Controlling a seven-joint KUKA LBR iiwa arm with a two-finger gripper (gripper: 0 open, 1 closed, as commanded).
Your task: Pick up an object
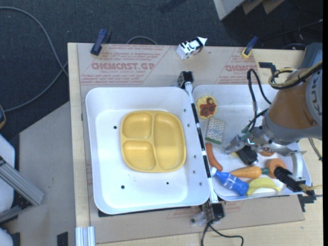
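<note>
— So where is the arm (292, 106)?
— Over the right bin (233, 97), its gripper (245, 146) low among the toys; whether it is wide or narrow, I cannot tell.
— What lies around it?
— A carrot (246, 172) just beside it, toward the front. A banana (265, 185) and a blue bottle (230, 182) sit at the front wall, a sausage (213, 157) by the left wall, a checked card (215, 130) and a round cookie (207, 107) further back.
— And the left bin (102, 137)?
— It holds a yellow divided plate (153, 140), lying flat
</note>
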